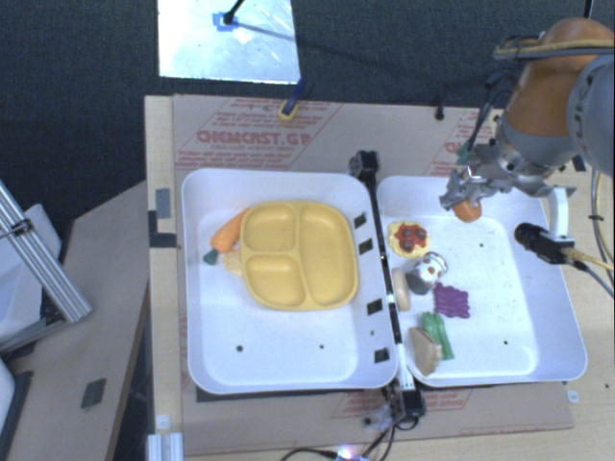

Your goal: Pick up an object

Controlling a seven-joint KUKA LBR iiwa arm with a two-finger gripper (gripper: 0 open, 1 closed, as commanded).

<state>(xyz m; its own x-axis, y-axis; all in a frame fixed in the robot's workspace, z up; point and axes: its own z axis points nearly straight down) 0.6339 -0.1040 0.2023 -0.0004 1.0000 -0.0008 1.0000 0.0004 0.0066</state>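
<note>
Orange object [468,210] at hand [458,198].

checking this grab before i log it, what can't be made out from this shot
- Gripper, camera view: an orange object sits at its tip; too small and blurred to tell whether it is gripped.
- Carrot: its end lies under the yellow plate.
- Arm: cut off by the right edge.
- Food pieces beside the bin divider: too small to identify.

Orange object [468,209], seemingly in claw [459,198]
</note>
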